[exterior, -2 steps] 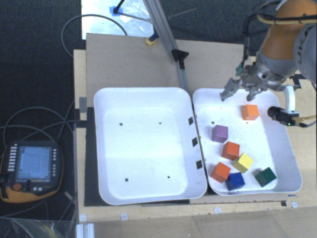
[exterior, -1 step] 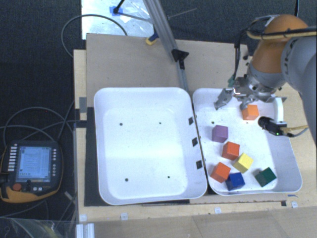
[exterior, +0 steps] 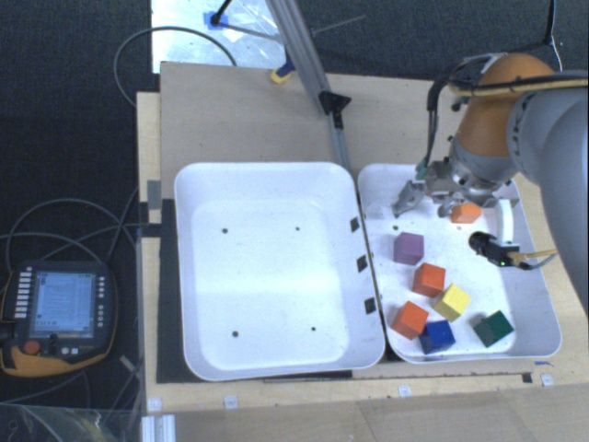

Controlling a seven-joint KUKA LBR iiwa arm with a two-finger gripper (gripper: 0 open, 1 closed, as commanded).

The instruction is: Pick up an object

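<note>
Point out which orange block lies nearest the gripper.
The orange block at the right bin's far end, just beside the gripper; the other two orange blocks lie beyond the purple cube.

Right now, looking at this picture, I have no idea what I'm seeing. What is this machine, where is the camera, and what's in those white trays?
This is a single picture from a camera fixed above a workbench, looking down at a slant. The grey shape with an orange band coming in from the right is a robot arm. Its gripper, the part meant to pick things up, hovers over the right bin. Beside that is the left bin, also shallow and white.

The right bin holds small coloured blocks: a purple cube, an upper orange cube, a yellow cube, a lower orange cube, a blue cube and a green cube. A paler orange block lies right beside the gripper. I cannot see the gripper holding anything.
</note>
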